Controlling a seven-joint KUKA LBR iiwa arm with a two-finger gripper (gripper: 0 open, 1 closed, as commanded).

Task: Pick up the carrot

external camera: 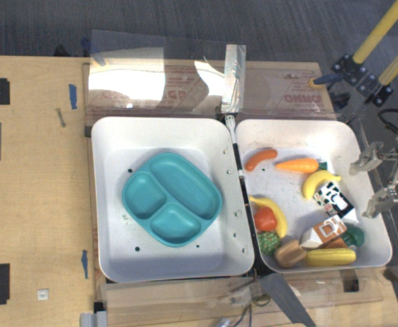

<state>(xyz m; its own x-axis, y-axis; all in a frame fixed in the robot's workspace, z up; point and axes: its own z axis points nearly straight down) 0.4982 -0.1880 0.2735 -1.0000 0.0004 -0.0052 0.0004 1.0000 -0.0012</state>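
The carrot point(298, 165) is orange with a small green top at its right end. It lies on its side in the upper middle of the right bin point(291, 133). A red-orange sausage-shaped toy point(260, 158) rests just to its left, and a yellow banana point(317, 182) curls just below its right end. Nothing covers the carrot.
The right bin also holds a black-and-white block point(335, 200), a second banana point(270, 206), a red tomato point(266, 220), green broccoli point(269, 242), a brown potato point(291, 253), corn point(330, 255) and a small carton point(326, 231). A teal divided plate point(172, 197) sits in the left bin point(110, 148).
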